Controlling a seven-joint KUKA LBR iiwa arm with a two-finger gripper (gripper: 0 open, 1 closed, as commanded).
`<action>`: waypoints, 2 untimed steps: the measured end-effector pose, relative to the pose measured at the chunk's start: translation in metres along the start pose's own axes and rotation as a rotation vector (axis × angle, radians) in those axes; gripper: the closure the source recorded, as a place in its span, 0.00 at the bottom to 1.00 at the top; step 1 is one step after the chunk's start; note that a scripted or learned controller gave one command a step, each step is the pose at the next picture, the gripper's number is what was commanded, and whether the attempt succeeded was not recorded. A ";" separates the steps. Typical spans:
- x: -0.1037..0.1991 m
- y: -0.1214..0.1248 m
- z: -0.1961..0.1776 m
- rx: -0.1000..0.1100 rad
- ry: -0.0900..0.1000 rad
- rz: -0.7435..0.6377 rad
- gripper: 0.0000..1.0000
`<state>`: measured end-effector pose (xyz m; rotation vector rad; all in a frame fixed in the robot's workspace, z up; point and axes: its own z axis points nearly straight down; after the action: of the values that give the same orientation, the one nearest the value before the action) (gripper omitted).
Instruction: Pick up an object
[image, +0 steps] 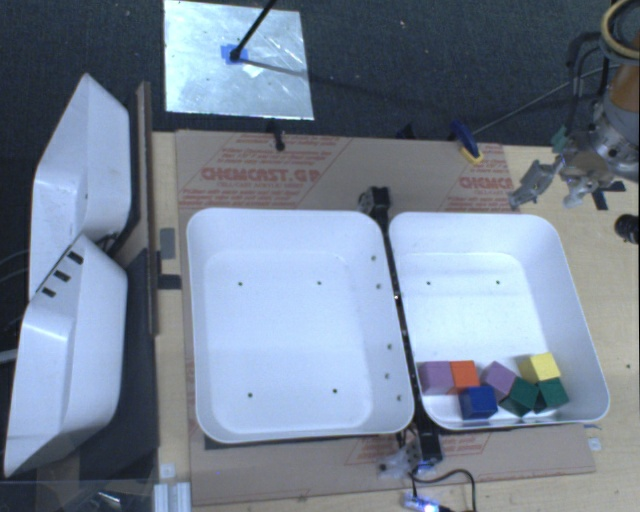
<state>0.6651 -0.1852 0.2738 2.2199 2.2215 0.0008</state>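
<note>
- Up at the right edge of the view we see the gripper (553, 185), hanging over the bench just beyond the far right corner of the right bin (575, 290).
- Its two fingers stand spread apart, and we see nothing between them.
- Down in the near end of the right bin we find a cluster of small blocks, well apart from the gripper.
- From left to right we count a light purple block (435, 376), an orange block (464, 373), a blue block (478, 401) just in front of the orange one, and a second purple block (498, 378).
- Further right, a dark green block (520, 397) sits beside a yellow block (544, 366), with a lighter green block (553, 394) just in front of the yellow one.
- Beside it, the left bin (215, 300) touches the right bin along their shared edge.
- Both bins rest on a cardboard sheet (330, 172) with red print.
</note>
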 end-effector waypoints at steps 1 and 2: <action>0.058 -0.071 0.112 0.008 0.002 -0.002 0.00; 0.093 -0.153 0.167 0.006 0.001 0.000 0.00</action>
<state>0.5119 -0.0922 0.1062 2.2236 2.2250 -0.0040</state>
